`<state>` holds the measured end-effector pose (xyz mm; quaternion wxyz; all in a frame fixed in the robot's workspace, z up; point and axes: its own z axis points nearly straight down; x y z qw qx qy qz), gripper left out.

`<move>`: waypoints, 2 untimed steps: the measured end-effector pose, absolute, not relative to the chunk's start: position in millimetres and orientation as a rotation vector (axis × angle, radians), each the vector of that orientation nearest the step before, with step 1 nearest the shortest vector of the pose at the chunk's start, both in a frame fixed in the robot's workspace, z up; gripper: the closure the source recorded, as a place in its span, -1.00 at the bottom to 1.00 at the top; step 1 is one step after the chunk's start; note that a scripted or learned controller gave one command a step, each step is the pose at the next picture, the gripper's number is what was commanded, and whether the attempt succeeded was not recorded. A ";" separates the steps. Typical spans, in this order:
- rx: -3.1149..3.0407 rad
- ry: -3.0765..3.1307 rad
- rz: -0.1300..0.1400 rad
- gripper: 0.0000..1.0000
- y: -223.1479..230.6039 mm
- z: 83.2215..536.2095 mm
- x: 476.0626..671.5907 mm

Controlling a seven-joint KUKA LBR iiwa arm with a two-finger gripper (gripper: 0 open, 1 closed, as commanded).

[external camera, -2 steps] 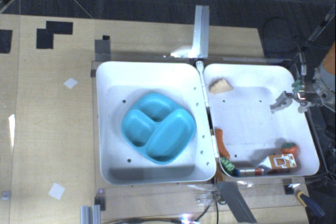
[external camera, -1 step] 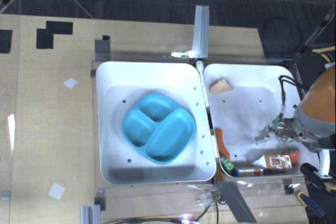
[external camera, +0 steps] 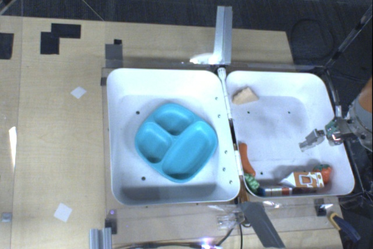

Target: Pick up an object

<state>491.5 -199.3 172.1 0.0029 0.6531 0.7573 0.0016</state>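
Spanning the wooden bench [external camera: 52,143], two shallow white bins sit side by side: the left bin [external camera: 122,125], well away from the jaws, holds a blue divided plate [external camera: 176,141] with three compartments, and the right bin [external camera: 291,87] lies under the gripper [external camera: 313,138], which reaches in from the right edge on the grey arm [external camera: 355,125]. Whether the jaws stand open or closed cannot be told from this view; nothing shows between them. Just below the jaws, along the near wall of the right bin, lies a bottle-like object with an orange and white label [external camera: 306,180], and beside it to the left a dark marker-like stick [external camera: 271,190]. Farther left of the jaws, against the wall shared by the bins, lies an orange carrot-shaped toy [external camera: 247,160] with a green end. Up and left of the jaws, near the far corner, rests a small tan block [external camera: 245,95], apart from everything else.
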 end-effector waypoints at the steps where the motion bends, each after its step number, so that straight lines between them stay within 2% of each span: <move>1: 1.924 2.480 0.002 -1.00 -205.5 105.6 487.7; 2: 1.841 2.538 0.004 -1.00 -196.0 159.3 490.8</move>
